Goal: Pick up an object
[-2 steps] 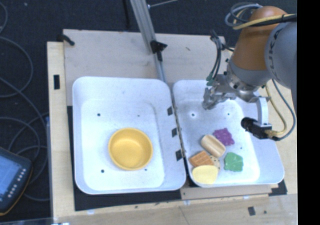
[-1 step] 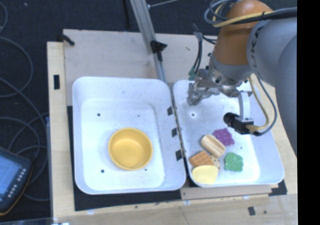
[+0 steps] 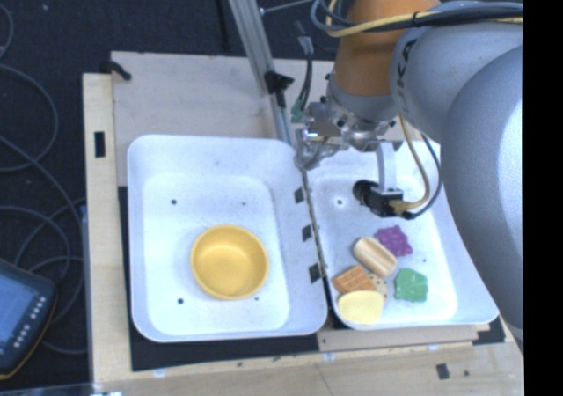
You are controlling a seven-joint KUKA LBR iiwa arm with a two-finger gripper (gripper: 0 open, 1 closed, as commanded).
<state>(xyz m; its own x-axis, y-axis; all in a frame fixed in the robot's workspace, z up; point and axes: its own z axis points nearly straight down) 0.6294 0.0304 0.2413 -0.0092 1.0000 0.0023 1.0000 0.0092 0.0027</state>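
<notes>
A yellow bowl point(image 3: 230, 261) sits in the left bin point(image 3: 167, 165). In the right bin point(image 3: 440, 271), near its front, lie a purple piece point(image 3: 393, 240), a tan bread-like piece point(image 3: 375, 255), a green piece point(image 3: 411, 285), an orange waffle-like piece point(image 3: 354, 281) and a pale yellow piece point(image 3: 361, 306). My gripper point(image 3: 318, 144) hangs over the back of the right bin, close to the wall between the bins and well behind the objects. Nothing shows between its fingers.
A slanted metal post point(image 3: 251, 33) rises behind the bins. A black cable fitting point(image 3: 376, 198) dangles from the arm over the right bin. A tablet point(image 3: 22, 315) lies off the bench at the lower left, among loose cables.
</notes>
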